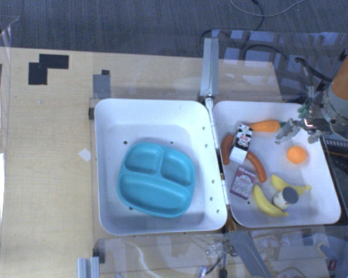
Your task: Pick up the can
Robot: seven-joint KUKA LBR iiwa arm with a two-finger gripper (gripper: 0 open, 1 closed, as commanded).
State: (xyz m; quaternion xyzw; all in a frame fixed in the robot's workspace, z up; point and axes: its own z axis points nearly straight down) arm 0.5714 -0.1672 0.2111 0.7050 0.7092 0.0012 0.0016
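We find the gripper point(297, 127) over the upper right part of the right bin point(330, 216), reaching in from the right edge. Its fingers point(285, 131) appear spread, with nothing between them; the view is small there, so we report this with some reserve.

The can point(287, 196) lies in the lower part of the same bin, on its side or tilted, its grey end facing the camera. It rests against two bananas point(265, 202), one below and to its left, the other running behind it toward the right. The can is well apart from the gripper, nearer the camera and slightly to the left of it. Between them sits an orange ball point(297, 154), just below the gripper and not touching it.

Other contents of the right bin: a carrot point(265, 125) near the far wall, left of the gripper; a black-and-white carton point(241, 141) below the carrot; a sausage point(256, 165) running from the carton toward the bananas; a second sausage point(227, 147) along the left wall; a small red packet point(242, 183) left of the can.

The left bin point(107, 213) holds a blue divided plate point(156, 179).
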